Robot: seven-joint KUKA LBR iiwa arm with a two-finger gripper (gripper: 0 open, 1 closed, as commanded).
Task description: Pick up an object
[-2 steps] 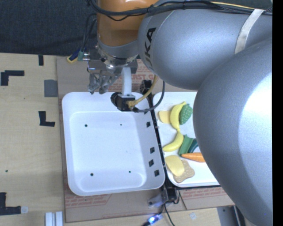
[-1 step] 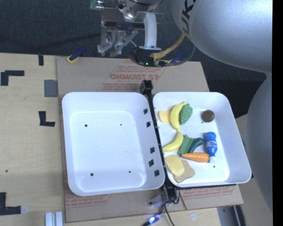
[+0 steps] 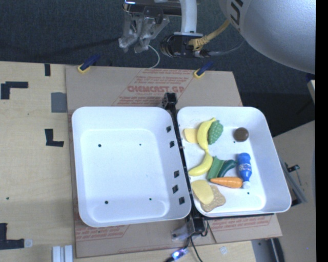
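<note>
Background: dark floor (image 3: 61,25) along the top, behind a pale wooden bench (image 3: 31,153) marked with black tape.
Bench cover: brown cardboard sheet (image 3: 154,87) with red print, held at its far edge by two blue-and-yellow clamps (image 3: 88,63).
Gripper (image 3: 137,38): over the dark floor beyond the bench's far edge, well apart from both bins, pointing down.
Gripper's opening: cannot tell, too blurred against the floor; nothing made out in its grasp.
Wrist: pale cylinder (image 3: 188,15) just right of the gripper, with a yellow cable (image 3: 211,35) looping away from its base.
Arm (image 3: 277,25): broad grey body across the upper right corner, high above the right bin.
Left bin (image 3: 82,123): shallow, white, a few small dark dots on its floor.
Right bin (image 3: 274,174): shallow, white, touching the left bin along a black clipped seam (image 3: 177,153); holds all the toy food.
Far row in right bin: pale yellow slice (image 3: 190,135), upright banana (image 3: 205,134) with a green leafy piece (image 3: 216,131) against it, brown round piece (image 3: 241,134) apart near the right wall.
Middle: second banana (image 3: 201,166) curving by the seam, dark green vegetable (image 3: 220,166) beside it, blue bottle (image 3: 244,166) on the right.
Near row: orange carrot (image 3: 226,181) lying under the bottle's end; yellow wedge (image 3: 201,192) overlapping a tan bread slice (image 3: 216,199) at the near wall.
</note>
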